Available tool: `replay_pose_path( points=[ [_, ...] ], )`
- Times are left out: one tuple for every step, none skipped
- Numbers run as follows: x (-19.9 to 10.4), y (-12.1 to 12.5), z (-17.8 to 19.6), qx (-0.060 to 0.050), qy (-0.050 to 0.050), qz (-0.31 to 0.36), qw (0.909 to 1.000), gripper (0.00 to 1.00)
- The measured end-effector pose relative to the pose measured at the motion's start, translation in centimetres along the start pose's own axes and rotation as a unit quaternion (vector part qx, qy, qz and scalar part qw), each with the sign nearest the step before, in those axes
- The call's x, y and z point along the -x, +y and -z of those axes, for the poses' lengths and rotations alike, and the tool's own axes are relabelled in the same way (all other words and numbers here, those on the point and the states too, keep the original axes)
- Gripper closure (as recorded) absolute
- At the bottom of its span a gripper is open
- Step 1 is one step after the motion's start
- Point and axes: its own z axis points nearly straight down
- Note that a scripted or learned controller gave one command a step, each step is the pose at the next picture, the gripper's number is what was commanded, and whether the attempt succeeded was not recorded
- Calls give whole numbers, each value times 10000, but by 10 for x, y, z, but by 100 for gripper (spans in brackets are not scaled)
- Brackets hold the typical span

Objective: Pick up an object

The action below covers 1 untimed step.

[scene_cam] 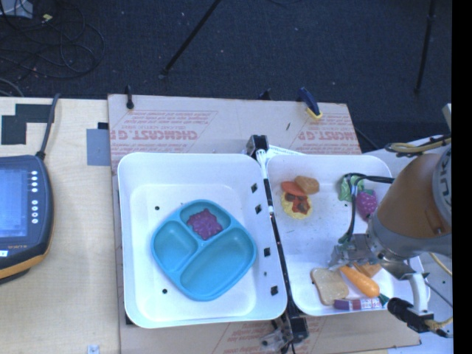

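Note:
My gripper (349,256) is low in the right bin (322,165), near its front right part. It hangs just above an orange carrot (361,280) and a slice of bread (328,285). A small red and purple bar (357,303) lies by the bin's front wall. Further back are a purple bunch of grapes with green leaves (363,200) and a hot dog on a yellow piece (299,197). The grey arm with its orange band (413,198) covers the bin's right side.
The left bin (140,198) holds a blue divided plate (204,251) with a purple piece (205,223) in its back compartment. A tablet (18,212) lies on the bench at the far left. A black clip strip (267,227) joins the two bins.

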Motion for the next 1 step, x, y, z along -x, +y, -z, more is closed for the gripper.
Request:
replay_pose_path(
  points=[
    [0,-2,-2,-34,7,-20,10000,0]
  ],
)
